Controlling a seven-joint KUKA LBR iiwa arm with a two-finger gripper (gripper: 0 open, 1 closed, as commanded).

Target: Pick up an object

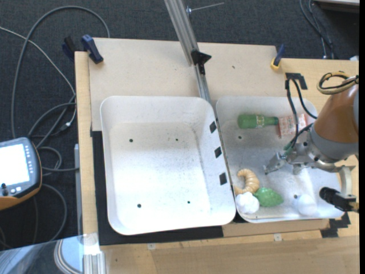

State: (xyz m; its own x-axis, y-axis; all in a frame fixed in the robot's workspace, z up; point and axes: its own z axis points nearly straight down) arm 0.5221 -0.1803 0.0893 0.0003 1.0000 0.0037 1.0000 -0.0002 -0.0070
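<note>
Nearest the lens, along the bottom edge, runs the front lip of the desk (pixel 188 256), light wood with a black mat under the bins. Above it the arm (pixel 336 127) reaches in from the right, its orange band over the grey wrist, and the hand (pixel 278 162) hangs low inside the right bin (pixel 228 110), close to the bin floor near its middle. Whether the hand is open or closed cannot be made out; nothing can be seen gripped in it.

Just left of the hand and toward the front lie a curled tan object (pixel 249 180), a green lump (pixel 268 197) beside it, and a white ball (pixel 247 203) touching the tan piece at the bin's front-left corner. Another pale object (pixel 305 204) sits at the front right. Toward the back of the bin a green bottle (pixel 256 121) lies on its side, with a red-and-white packet (pixel 290 125) just beside its cap end.

Left of all this stands the left bin (pixel 114 110). A handheld pendant (pixel 17 167) rests off the desk at far left.
</note>
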